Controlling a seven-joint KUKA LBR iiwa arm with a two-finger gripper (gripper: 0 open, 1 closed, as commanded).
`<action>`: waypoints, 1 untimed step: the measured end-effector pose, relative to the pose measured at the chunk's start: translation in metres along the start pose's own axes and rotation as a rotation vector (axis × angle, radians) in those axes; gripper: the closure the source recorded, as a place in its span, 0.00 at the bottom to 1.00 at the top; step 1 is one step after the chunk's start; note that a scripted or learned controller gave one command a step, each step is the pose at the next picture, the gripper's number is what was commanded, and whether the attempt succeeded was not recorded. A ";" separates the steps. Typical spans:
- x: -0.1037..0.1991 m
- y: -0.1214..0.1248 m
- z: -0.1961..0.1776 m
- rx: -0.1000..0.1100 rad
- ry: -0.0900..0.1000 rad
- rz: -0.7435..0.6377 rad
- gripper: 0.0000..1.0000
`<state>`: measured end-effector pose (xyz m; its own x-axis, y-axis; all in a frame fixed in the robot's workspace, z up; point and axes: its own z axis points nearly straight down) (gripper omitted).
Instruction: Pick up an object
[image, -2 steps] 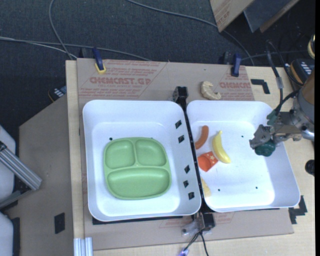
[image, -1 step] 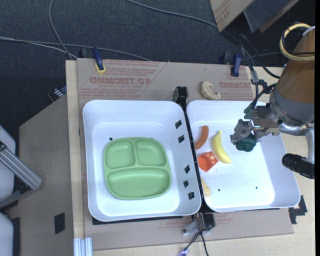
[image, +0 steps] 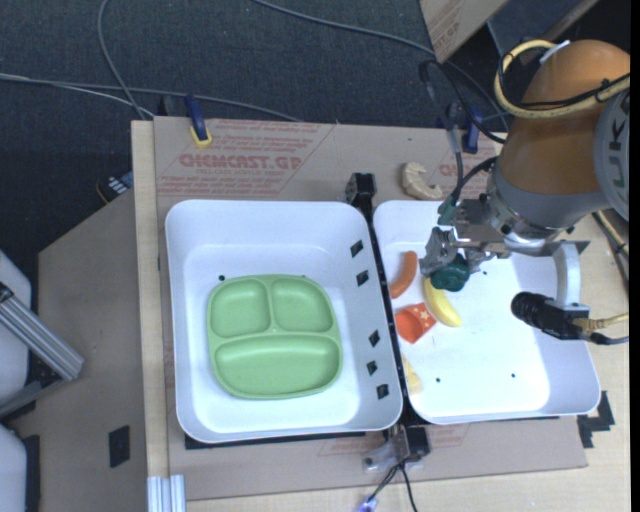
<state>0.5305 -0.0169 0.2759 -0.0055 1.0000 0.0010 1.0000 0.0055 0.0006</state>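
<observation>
The end effector (image: 447, 262) sits low in the right white bin (image: 500, 385), right of centre frame, over a dark teal object (image: 452, 277) beside a yellow banana-shaped toy (image: 443, 305); nothing looks lifted yet, grip state unclear.

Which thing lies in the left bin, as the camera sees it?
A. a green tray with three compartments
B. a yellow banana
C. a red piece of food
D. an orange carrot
A: the green tray with three compartments lies in the left bin, while the banana, the carrot and the red piece lie in the right bin.
</observation>
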 end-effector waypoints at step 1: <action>0.047 0.034 0.004 -0.002 -0.001 0.001 1.00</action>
<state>0.5641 0.0300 0.2718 -0.0045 1.0000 0.0004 1.0000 0.0045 0.0030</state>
